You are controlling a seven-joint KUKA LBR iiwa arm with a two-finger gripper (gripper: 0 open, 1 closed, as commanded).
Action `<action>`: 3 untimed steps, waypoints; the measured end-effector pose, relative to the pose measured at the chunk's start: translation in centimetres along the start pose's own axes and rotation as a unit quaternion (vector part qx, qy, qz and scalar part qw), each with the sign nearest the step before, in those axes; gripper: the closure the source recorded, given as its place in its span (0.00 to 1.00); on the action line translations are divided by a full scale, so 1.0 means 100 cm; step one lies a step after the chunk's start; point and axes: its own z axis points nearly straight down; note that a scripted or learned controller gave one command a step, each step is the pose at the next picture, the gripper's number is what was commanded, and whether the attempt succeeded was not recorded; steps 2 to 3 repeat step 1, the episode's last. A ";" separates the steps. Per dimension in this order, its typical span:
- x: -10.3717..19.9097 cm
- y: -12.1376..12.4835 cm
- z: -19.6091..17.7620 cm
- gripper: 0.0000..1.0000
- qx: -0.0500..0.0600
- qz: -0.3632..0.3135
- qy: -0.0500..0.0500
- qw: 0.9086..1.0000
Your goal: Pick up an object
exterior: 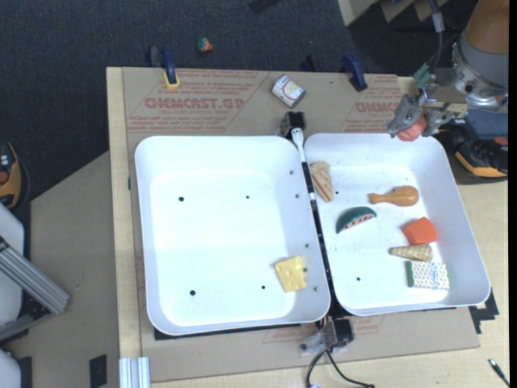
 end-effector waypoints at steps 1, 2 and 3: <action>0.091 -0.070 0.015 1.00 0.010 0.000 0.002 1.000; 0.091 -0.070 0.015 1.00 0.010 0.000 0.002 1.000; 0.091 -0.070 0.015 1.00 0.010 0.000 0.002 1.000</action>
